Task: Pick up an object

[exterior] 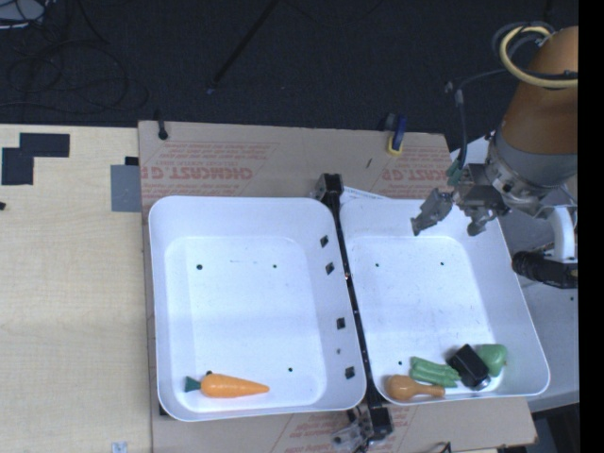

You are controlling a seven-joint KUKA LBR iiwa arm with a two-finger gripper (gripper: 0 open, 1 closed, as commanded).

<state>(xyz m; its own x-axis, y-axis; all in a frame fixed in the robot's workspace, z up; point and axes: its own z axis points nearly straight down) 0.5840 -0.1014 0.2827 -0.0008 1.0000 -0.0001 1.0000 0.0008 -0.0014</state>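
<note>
Holding one carrot (234,385): left bin (170,253).

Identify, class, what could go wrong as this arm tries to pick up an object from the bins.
1. In the right bin, the green bean pod, black block and tan gourd crowd one corner, so a grasp may catch two or slip.
2. They lie by the bin's wall, risking a bump.
3. The gripper hovers far from the toy carrot.

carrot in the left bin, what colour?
Orange with a dark green stem end, seen in the camera view.
</note>
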